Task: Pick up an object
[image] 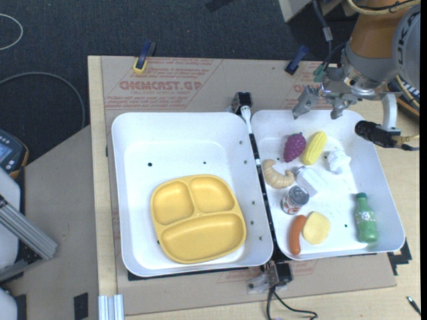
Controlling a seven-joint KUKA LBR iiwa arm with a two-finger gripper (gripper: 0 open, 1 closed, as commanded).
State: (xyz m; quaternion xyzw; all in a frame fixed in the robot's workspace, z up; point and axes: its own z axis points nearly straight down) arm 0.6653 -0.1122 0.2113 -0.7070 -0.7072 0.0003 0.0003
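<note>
— Two bins [127, 139] sit side by side on the bench [100, 99]; why is the clutter all in one?
— My guess: the right bin is the picking source, the left holds just a yellow tray [197, 217].
— And the end effector [319, 107]?
— It hovers over the right bin's far rim, fingers spread and holding nothing.
— Nearest target?
— Grapes [294, 147] and corn [314, 147] lie close at its six o'clock; the bottle [365, 218] is well apart, toward five.
</note>
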